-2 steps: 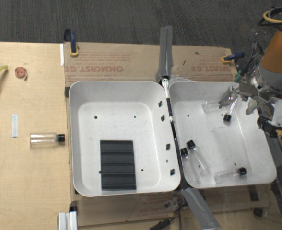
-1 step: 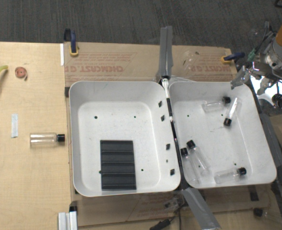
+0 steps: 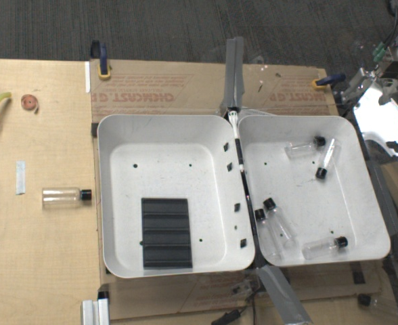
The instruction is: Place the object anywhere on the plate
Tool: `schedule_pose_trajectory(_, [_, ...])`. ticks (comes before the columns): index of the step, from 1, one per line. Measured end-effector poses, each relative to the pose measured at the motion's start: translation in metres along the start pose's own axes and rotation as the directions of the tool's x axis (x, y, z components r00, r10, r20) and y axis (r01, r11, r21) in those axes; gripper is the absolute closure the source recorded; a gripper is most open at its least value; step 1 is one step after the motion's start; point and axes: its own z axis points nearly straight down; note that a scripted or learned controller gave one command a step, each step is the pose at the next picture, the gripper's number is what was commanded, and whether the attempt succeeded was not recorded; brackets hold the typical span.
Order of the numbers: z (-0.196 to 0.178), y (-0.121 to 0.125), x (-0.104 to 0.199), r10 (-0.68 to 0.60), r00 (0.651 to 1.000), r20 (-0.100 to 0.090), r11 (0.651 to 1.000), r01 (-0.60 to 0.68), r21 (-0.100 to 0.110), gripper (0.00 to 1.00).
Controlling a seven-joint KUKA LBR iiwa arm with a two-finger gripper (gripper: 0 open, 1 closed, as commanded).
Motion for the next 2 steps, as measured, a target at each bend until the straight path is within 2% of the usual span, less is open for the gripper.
schedule_pose_trajectory(1, [-0.141,0.0,-0.004,0.112,0.994,0.0,0.994,-0.112,0.002,0.0])
schedule_pose_trajectory(2, [-0.134,-0.001,0.065,0.263,0.965,0.0,0.965,-0.263,0.004,0.0])
